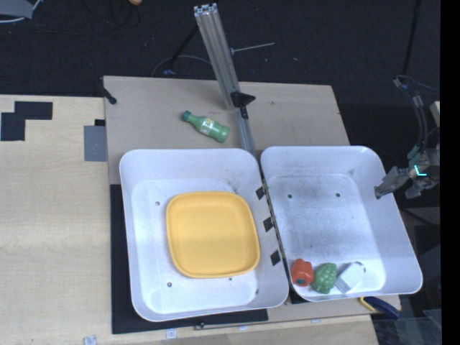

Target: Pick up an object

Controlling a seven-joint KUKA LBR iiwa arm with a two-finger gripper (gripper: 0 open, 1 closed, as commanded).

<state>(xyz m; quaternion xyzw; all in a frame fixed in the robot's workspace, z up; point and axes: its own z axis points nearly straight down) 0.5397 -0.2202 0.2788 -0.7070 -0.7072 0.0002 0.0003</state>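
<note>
On the counter [302, 113] sit two flat white bins, side by side and touching in the middle. The left bin [140, 192] has a big yellow plate [212, 233] lying flat in it. The plate has round corners and takes up most of the floor of that bin.

The right bin [381, 192] has three small things bunched up in its near corner, by the front wall. There is a red thing [302, 271] on the left. A bumpy green thing [325, 277] is just beside it and looks like it touches it. A small white and grey thing [350, 277] is just beside the green one. They are too small to say what they are. The rest of the right bin's floor is bare and a bit smudged with grey.

A little green bottle [206, 126] lies on its side on the counter, behind the left bin and well apart from it. A grey metal post [221, 52] leans up from the counter near the bottle.

The claw [392, 184] is at the right edge of the right bin, just over its rim. It is dark and small here, so it is hard to tell if it is apart or together. Nothing can be seen in it. It is well apart from the three small things in the near corner.
</note>
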